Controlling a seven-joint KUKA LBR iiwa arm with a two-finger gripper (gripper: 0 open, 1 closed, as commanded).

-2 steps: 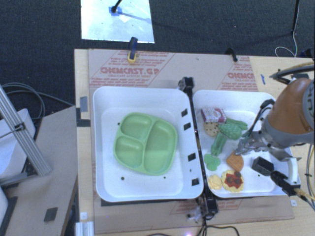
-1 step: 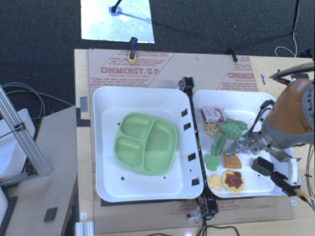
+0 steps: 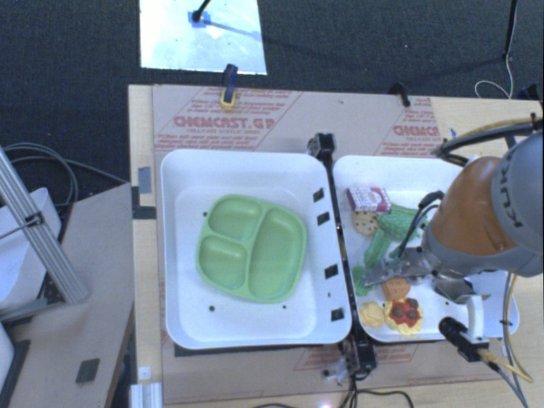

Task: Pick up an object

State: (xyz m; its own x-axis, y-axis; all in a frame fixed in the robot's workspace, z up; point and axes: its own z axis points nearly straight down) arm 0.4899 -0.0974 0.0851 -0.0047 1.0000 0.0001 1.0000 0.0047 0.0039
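The arm (image 3: 484,215) reaches in from the right and hangs low over the right bin (image 3: 406,167). Its claw (image 3: 393,266) sits among the toy food in the near left part of that bin. Grey metal parts of the claw lie against a long green piece (image 3: 379,243) and just above a round orange-brown piece (image 3: 396,290). Whether the claw is released or clenched cannot be told, since the wrist and the clutter hide its tips, and nothing can be seen clearly held.

The things to pick all lie in the right bin. A pink and white box (image 3: 368,198) sits at the far left, with a spotted cookie (image 3: 365,222) just near of it. A bumpy green piece (image 3: 396,221) lies right of the cookie, touching the long green piece. At the near edge sit a yellow piece (image 3: 371,314) and a red and yellow piece (image 3: 404,314), side by side.

The left bin (image 3: 183,172) holds a green divided plate (image 3: 252,246) near its middle. Both bins rest on the table (image 3: 280,113)
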